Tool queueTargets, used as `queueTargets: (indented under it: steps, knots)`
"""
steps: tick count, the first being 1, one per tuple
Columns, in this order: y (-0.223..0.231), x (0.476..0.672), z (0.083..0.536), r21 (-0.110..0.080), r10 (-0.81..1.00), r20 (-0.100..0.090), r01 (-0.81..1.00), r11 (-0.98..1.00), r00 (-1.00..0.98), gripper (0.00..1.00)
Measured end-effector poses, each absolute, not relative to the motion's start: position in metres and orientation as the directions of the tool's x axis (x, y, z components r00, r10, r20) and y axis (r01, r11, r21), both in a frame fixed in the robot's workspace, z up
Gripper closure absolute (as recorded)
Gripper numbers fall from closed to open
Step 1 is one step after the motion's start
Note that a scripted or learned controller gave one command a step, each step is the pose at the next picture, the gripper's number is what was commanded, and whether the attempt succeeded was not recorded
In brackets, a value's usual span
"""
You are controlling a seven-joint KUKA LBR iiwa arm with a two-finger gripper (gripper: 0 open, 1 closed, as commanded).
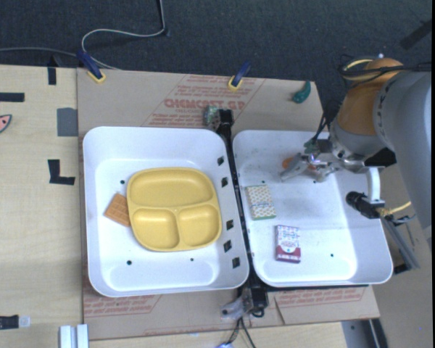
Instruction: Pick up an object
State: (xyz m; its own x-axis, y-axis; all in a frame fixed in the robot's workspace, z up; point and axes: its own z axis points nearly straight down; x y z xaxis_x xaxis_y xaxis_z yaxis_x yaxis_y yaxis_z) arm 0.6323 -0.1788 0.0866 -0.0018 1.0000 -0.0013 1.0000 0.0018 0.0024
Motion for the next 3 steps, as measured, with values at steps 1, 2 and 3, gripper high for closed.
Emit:
queueTargets:
  steps: [1, 2, 3]
  knots:
    - [-0.1792, 0.6329, 0.0967, 0.006, 1.0, -0.005, 1.0, 0.003, -0.003, 1.0]
    - [-0.1792, 0.6327, 0.0964, 0.005, 1.0, -0.005, 1.0, 0.003, -0.003, 0.0]
    - [-0.1786, 0.6328, 0.1058, 0.005, 1.0, -0.004, 1.0, 0.004, -0.004, 1.0]
